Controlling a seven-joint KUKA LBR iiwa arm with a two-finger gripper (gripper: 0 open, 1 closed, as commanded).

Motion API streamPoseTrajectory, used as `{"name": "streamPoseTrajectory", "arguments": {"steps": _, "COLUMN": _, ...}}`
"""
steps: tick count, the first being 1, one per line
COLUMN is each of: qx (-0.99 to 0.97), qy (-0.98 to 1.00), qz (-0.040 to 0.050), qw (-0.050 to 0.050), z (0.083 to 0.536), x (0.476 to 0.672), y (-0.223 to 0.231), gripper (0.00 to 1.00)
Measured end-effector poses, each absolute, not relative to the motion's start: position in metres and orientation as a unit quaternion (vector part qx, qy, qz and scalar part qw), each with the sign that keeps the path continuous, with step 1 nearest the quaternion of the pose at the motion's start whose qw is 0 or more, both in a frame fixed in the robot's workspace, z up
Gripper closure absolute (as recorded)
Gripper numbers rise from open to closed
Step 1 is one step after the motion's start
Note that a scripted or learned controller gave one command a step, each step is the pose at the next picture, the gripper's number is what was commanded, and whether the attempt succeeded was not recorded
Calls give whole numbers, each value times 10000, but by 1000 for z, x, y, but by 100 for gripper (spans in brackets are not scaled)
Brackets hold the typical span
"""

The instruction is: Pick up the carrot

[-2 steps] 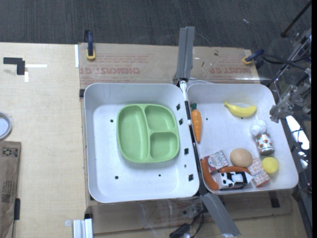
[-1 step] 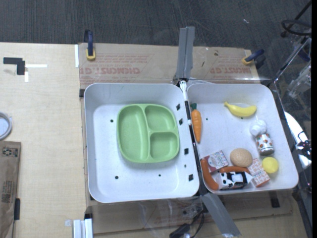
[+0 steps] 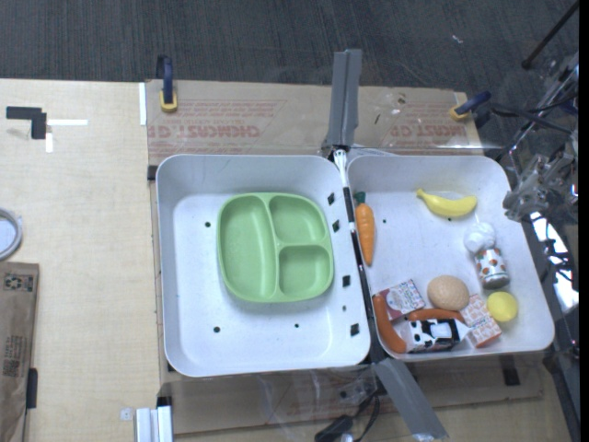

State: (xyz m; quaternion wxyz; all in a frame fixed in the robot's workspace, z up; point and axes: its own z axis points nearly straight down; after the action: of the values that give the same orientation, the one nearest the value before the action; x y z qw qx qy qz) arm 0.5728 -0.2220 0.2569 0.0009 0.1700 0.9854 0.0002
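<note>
The carrot (image 3: 365,232) lies at nine o'clock in the right bin (image 3: 532,341), seemingly against its left wall.

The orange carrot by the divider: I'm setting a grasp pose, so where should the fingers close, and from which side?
Grip the orange carrot with the green top across its thicker upper half, coming straight down. It lies flat, lengthwise along the right white bin's left wall, so close across its width. That wall looks tight for one finger; the bin-centre side is free.
</note>
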Motion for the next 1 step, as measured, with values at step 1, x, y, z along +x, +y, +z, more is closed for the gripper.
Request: {"name": "streamPoseTrajectory", "arguments": {"steps": 1, "qx": 1709, "qy": 9853, "qz": 4, "qw": 32, "z": 267, "x": 574, "y": -222, "gripper": 100}}
